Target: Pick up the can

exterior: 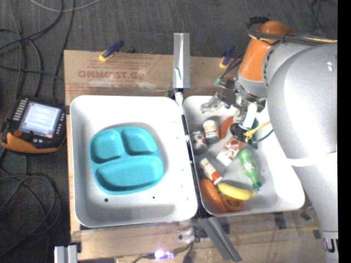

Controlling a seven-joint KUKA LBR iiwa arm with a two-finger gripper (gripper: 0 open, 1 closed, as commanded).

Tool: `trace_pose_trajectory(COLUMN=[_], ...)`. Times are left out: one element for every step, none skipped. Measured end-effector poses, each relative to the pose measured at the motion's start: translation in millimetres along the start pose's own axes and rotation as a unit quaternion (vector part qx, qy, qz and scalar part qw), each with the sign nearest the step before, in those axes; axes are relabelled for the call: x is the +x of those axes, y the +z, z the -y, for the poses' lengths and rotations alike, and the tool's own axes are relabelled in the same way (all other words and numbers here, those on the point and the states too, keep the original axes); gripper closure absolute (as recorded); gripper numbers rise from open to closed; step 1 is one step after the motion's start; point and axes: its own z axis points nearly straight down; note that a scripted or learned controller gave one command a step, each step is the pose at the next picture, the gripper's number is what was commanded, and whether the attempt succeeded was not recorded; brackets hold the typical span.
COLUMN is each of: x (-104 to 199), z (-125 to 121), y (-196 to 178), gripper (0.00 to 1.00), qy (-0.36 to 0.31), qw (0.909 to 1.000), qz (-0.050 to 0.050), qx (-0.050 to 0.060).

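The can (210, 129), small with a pale label and a metal top, stands upright in the far left part of the right bin (285, 199). A second, darker little can (198, 141) lies just left of it against the bin wall. My gripper (218, 102) hangs over the bin's far end, a short way beyond and slightly right of the can. Nothing shows between it and the can, and it looks apart from the can. The orange wrist band (254, 59) is above it, and the grey arm covers the bin's right side.
Around the can lie a red object (225, 126), a white and red box (230, 150), a green bottle (248, 167), a red-labelled bottle (210, 170), a banana (236, 190) and an orange-brown item (210, 195). The left bin (82, 201) holds a blue divided plate (127, 159).
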Motion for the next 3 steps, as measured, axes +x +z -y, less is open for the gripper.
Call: trace_pose_trajectory(x=[-67, -67, -71], z=[-9, -9, -27], y=[19, 19, 18], gripper=[0.00, 0.00, 0.00], qy=[-0.016, -0.015, -0.001], qw=[0.9999, 0.9999, 0.9999], qz=[-0.003, -0.003, -0.010], qx=[-0.003, -0.003, 0.007])
